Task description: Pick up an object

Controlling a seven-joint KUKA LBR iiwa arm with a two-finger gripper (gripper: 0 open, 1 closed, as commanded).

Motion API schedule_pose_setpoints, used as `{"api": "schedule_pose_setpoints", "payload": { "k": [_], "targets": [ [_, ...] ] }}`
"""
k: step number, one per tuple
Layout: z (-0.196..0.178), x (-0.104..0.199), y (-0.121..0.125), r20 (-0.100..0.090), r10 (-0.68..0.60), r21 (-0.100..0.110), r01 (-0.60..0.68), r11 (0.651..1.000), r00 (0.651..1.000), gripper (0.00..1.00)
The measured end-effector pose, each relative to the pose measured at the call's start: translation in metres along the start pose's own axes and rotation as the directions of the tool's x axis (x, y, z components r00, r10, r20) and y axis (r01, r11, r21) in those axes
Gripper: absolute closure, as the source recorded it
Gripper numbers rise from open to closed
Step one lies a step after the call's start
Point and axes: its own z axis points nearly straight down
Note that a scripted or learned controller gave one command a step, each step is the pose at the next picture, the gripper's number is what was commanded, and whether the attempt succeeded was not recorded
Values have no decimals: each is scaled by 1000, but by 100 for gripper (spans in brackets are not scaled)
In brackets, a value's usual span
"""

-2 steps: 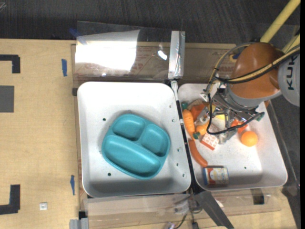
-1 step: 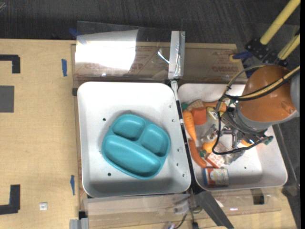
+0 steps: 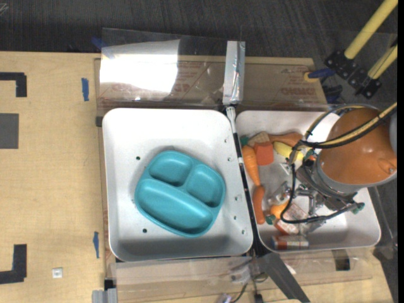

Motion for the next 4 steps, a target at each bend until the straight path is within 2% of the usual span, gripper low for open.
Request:
{"api": "schedule_pose_setpoints", "payload": {
  "k": [1,2,3,4],
  "targets": [
    [-1,-2,9,1,-256,2,256,967,967,0],
    [-1,2,10,2,-337,2,337,941,941,0],
    [-1,17,-2,6,-512,7,512,859,859,0],
    [-86,54,-44,-2,-670,-7,670,742,742,0]
  ]
}}
